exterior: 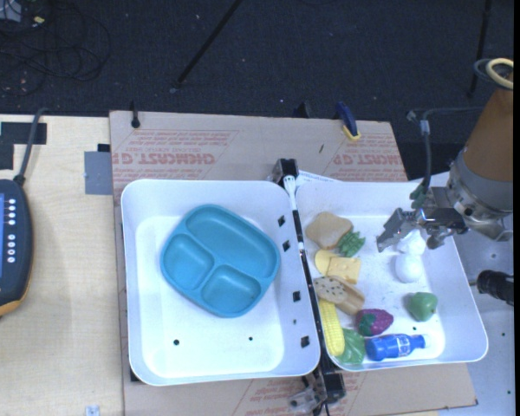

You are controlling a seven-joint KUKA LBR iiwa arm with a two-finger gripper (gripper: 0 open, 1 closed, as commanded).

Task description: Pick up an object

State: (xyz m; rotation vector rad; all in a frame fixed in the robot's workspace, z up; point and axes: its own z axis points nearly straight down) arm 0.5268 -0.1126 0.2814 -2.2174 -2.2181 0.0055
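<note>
My gripper [412, 232] hangs over the right bin [468, 319] near its far right side, with its two fingers [390, 232] spread open. Just below it lies a white egg-shaped object [407, 268], partly under the fingertips; nothing is gripped. Other items lie in the same bin: a tan bread piece [328, 228], a green leafy piece [351, 243], a yellow cheese wedge [341, 268], a brown cracker [340, 292], a corn cob [331, 325], a purple fruit [374, 321], a green pepper [422, 305] and a blue bottle [396, 346].
The left bin [147, 336] holds a blue divided plate [219, 260]. A ridge with clips [296, 271] separates the bins. A handheld pendant [0, 245] lies at the far left of the bench. The arm's orange-banded body [494, 146] stands over the right bin's far corner.
</note>
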